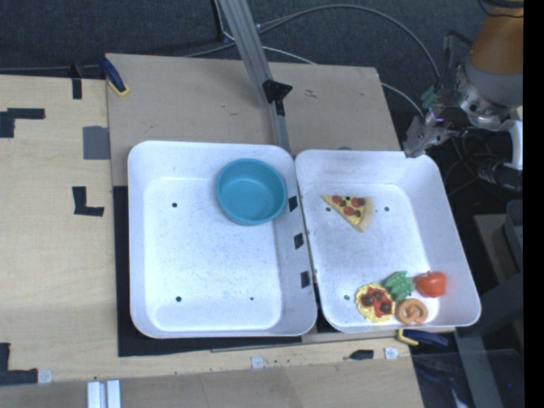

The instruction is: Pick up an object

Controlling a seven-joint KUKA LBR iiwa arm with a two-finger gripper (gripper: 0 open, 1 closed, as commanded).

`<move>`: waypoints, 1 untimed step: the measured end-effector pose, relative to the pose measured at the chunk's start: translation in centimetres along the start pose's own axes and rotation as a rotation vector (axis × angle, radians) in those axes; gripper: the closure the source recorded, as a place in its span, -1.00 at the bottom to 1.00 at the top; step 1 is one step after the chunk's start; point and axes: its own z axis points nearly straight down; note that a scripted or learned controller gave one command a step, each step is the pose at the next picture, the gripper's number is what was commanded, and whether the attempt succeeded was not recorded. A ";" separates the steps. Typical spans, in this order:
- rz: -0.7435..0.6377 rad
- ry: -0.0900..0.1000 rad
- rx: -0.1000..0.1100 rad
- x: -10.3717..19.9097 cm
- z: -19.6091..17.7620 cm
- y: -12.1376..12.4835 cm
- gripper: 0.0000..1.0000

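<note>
Arm (489, 66) off rt bin (442, 194) (pizza slice (348, 209) inside)

A pale wood tabletop (51, 253) fills the left and lower part of the scene, marked with short strips of black tape (83, 202) and a grey patch (96, 141). A tan board (195, 100) lies on it, with a black mat (123, 342) showing at its lower left. Dark blue-grey carpeted floor (102, 11) stretches across the top. A slanted grey metal pole (246, 41) rises over the board, a black clamp (277, 90) on it. Pale cables (357, 11) loop over the carpet. A blue-and-yellow clip (115, 76) grips the board's upper left corner. Light is even and soft.
</note>
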 end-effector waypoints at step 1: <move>-0.003 0.002 0.005 4.7 0.9 -0.8 1.00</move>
